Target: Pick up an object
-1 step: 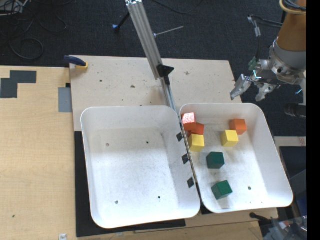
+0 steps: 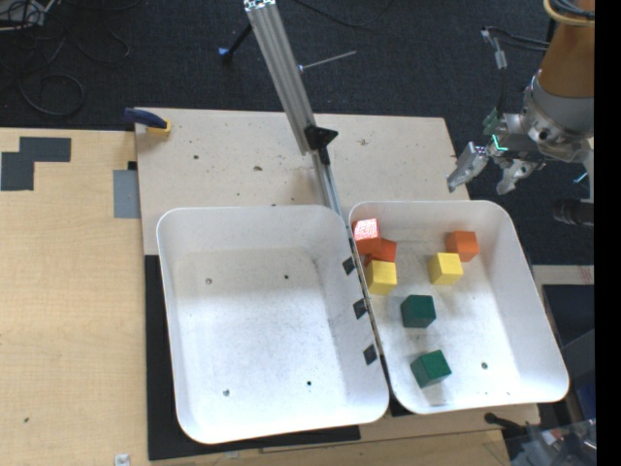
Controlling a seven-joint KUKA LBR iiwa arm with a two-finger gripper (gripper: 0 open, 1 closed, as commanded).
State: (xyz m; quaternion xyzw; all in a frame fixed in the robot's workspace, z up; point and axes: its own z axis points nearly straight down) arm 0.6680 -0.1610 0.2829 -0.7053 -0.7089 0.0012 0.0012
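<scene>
Arm: grey, with an orange band above the wrist, reaching in from the right at the upper right corner of the view
Tool [image 2: 487, 175]: hangs above the surface just beyond the far rim of the right bin, its two fingers spread apart with nothing between them
Right bin [image 2: 529, 260]: shallow, white, carrying all six blocks
Orange block by the divider [image 2: 377, 249]: at the bin's far left, touching the yellow block in front of it; a pale pink patch sits at its far corner
Yellow block by the divider [image 2: 382, 276]: just in front of that orange block, against the left wall
Second orange block [image 2: 463, 245]: toward the far right of the bin, near the tool but apart from it
Second yellow block [image 2: 446, 268]: just beside and in front of the second orange block
Green block, middle [image 2: 418, 311]: near the bin's centre, standing alone
Green block, near [image 2: 430, 367]: closer to the front rim, apart from the other green one
Left bin [image 2: 194, 223]: white, beside the right bin, their walls meeting
Surface [image 2: 223, 158]: pale wood with dark specks; a slanted metal rail [image 2: 283, 66] crosses it toward the bins
</scene>
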